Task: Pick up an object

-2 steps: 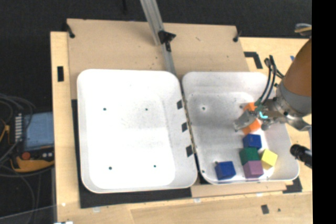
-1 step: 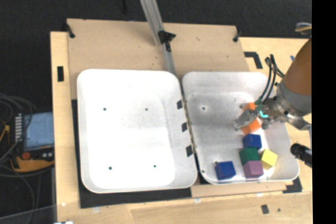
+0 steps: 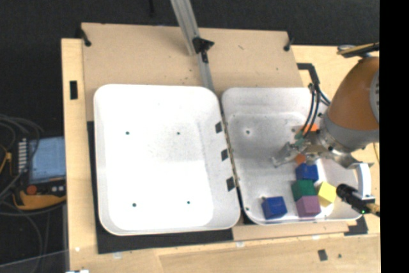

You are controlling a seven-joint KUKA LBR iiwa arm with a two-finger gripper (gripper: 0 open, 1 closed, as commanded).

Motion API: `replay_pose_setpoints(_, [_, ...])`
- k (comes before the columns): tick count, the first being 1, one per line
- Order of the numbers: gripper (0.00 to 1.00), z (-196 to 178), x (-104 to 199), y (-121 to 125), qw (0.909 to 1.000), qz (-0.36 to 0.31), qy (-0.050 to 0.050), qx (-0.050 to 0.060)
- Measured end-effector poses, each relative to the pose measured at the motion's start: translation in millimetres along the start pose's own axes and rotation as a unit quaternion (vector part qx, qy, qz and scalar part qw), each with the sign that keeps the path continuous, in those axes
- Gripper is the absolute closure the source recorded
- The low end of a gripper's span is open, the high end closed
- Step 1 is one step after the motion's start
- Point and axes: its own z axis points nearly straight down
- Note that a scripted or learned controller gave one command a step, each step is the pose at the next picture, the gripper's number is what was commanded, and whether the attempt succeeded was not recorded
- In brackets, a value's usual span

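Several small blocks lie in the right bin (image 3: 255,112) near its front right corner: a blue block (image 3: 274,206), a green block (image 3: 303,189), a purple block (image 3: 308,204), a yellow block (image 3: 326,192) and another blue block (image 3: 307,171). My gripper (image 3: 295,153) hangs low over the right bin, just above and left of the upper blue block. A small orange piece (image 3: 309,130) shows by the wrist. Nothing is visibly held.
The left bin (image 3: 156,156) lies beside the right one. A slanted metal pole (image 3: 182,6) rises behind the bins. Cables and a box (image 3: 45,160) sit off the bench at the left.
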Motion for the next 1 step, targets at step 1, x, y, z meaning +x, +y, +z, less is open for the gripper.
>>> replay_pose_setpoints(1, [0.0, 10.7, -1.1, 7.4, 0.9999, -0.003, -0.002, -0.013])
